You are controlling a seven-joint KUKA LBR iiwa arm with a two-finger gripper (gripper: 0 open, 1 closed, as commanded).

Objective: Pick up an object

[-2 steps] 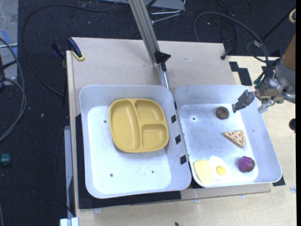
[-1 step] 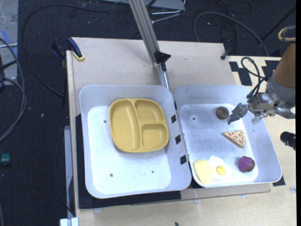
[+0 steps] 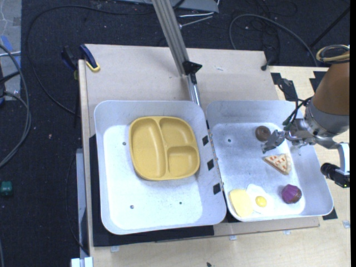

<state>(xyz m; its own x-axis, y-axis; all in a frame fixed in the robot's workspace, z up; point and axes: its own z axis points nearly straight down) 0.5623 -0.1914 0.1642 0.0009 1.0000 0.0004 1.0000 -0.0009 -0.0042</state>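
The right bin (image 3: 233, 121) holds several small objects: a brown round piece (image 3: 262, 132) near its back, a pizza slice (image 3: 278, 163) in the middle, a purple round piece (image 3: 291, 193) at the front right, and a fried egg (image 3: 259, 199) beside a yellow slab (image 3: 239, 202) at the front. My gripper (image 3: 274, 142) reaches in from the right and hangs low between the brown piece and the pizza slice, close to both. The grey wrist (image 3: 311, 128) sits behind it.
The left bin (image 3: 111, 149) carries a yellow divided plate (image 3: 164, 147). A slanted metal pole (image 3: 172, 32) rises from the bench behind the bins. Cables lie on the dark floor around the bench.
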